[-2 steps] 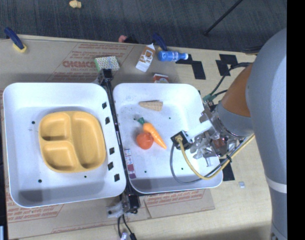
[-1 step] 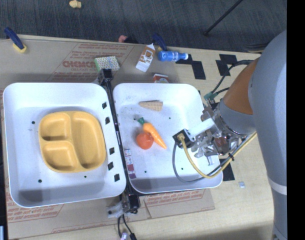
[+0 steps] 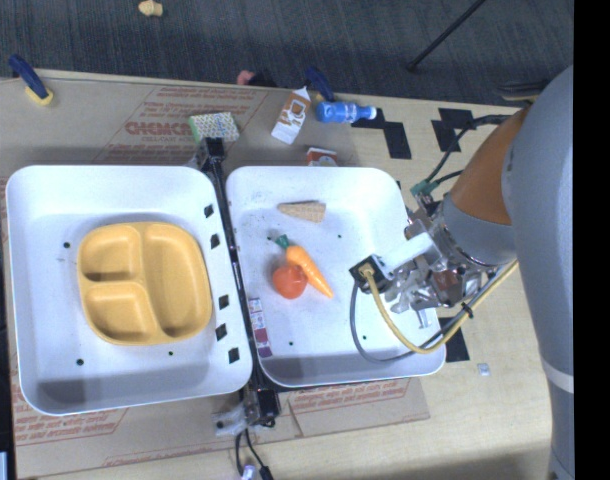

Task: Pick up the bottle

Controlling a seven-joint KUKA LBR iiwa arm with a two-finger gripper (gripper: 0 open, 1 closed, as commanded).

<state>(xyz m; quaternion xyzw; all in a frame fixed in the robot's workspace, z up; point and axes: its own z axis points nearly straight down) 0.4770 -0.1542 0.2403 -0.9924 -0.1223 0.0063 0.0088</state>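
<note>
A small blue bottle (image 3: 337,113) lies on its side on the bench, just behind the back rim of the right bin (image 3: 375,363) and outside both bins. My gripper (image 3: 403,290) hangs low over the right side of that bin, well in front of the bottle and to its right. A yellow cable (image 3: 405,340) loops beneath the gripper. I see nothing held in the gripper.
In the right bin lie a carrot (image 3: 307,266), a red tomato (image 3: 290,282) and a wedge of bread (image 3: 302,210). A yellow divided plate (image 3: 143,280) sits in the left bin (image 3: 35,198). A small carton (image 3: 292,116) and a green block (image 3: 213,125) lie beside the bottle.
</note>
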